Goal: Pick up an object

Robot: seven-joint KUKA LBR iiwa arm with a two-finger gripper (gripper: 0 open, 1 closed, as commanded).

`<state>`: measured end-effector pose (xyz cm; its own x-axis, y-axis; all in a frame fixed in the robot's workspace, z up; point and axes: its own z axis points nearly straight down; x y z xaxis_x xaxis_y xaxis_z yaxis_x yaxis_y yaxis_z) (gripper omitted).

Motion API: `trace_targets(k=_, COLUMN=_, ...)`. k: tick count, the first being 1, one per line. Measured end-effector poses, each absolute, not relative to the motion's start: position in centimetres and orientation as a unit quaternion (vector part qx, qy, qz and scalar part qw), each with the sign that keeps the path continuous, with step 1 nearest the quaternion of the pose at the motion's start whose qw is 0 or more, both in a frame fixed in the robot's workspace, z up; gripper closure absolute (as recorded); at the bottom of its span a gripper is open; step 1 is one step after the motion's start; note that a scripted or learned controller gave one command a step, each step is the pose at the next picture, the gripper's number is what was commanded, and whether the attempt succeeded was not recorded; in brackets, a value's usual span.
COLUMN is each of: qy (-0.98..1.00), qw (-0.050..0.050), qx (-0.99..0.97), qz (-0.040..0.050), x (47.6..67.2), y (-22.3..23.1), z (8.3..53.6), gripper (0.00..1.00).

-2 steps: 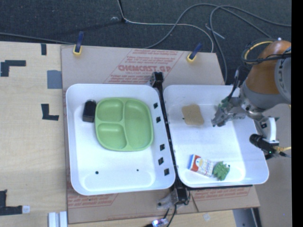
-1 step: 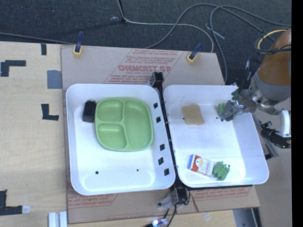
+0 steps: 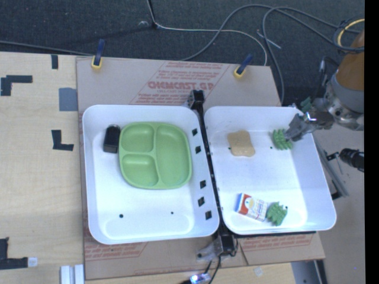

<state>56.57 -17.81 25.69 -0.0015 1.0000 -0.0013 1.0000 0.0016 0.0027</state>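
- You are looking down at a slant on a counter (image 3: 35, 176) that carries two shallow white bins side by side, the left bin (image 3: 95, 218) and the right bin (image 3: 314, 200).
- The arm (image 3: 349, 81) reaches in from the right, and its jaws (image 3: 294, 130) sit over the far right part of the right bin, just at a small green leafy toy (image 3: 280, 139).
- The jaws appear to touch or overlap that green toy, but you cannot tell how far open they are or whether they have hold of anything.
- Likely risk: if the jaws close off-centre on the small, irregular green toy, it may squirt out sideways or be pushed against the bin's right wall instead of being gripped.
- The toy lies close to the sloping wall, so a low approach could catch the rim and spoil the try.
- A tan flat piece like a cookie (image 3: 241, 143) lies to the left of the green toy, apart from it, and is unlikely to interfere.
- At the near side of the right bin lie a small printed carton (image 3: 251, 206) and a second green toy (image 3: 277, 213), touching each other.
- The left bin holds a green divided plate (image 3: 155, 155) and a black block (image 3: 111, 139) just beside its left edge.
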Motion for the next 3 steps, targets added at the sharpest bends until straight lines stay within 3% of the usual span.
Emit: trace_targets(k=3, qy=0.709, qw=-0.001, qx=0.706, qz=-0.0006, x=55.2, y=-3.4, z=24.9, gripper=1.0)
